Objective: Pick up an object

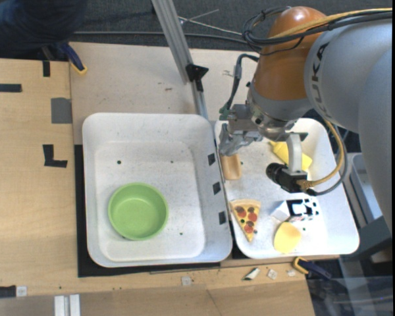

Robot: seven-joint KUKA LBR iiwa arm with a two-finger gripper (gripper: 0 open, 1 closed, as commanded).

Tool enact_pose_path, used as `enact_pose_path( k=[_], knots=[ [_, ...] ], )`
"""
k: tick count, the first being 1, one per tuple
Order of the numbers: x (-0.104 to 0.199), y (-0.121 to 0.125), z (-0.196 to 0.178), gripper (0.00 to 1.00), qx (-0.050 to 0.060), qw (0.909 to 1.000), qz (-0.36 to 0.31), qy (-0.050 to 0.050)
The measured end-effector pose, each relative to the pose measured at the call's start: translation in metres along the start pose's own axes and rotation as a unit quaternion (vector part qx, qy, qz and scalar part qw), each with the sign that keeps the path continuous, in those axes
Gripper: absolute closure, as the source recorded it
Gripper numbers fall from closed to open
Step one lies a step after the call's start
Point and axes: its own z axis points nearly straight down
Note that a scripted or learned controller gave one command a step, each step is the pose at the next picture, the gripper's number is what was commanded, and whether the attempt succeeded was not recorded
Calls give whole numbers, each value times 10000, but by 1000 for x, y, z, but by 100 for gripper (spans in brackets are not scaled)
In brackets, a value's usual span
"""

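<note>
Tool (pixel 232 145) over block (pixel 231 168), 9 o'clock of right bin (pixel 336 239) | opening: we cannot tell | block seems light, stiff; we'd pinch long sides

Glossy green plastic bowl (pixel 137 210) in matt speckled white bin (pixel 151 133).

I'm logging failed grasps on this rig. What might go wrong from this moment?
1. The gripper sits over the brown block, which lies close to the left wall of the right bin. Coming down, it may catch that wall or only nudge the block.
2. The pizza slice lies just beyond the block, so a slipped block could shove it.
</note>
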Motion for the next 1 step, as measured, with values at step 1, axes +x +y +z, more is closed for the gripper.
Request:
enact_pose_path(
  k=[1],
  knots=[
    [60, 0, 15, 100, 18, 10000, -8, -3]
  ],
)
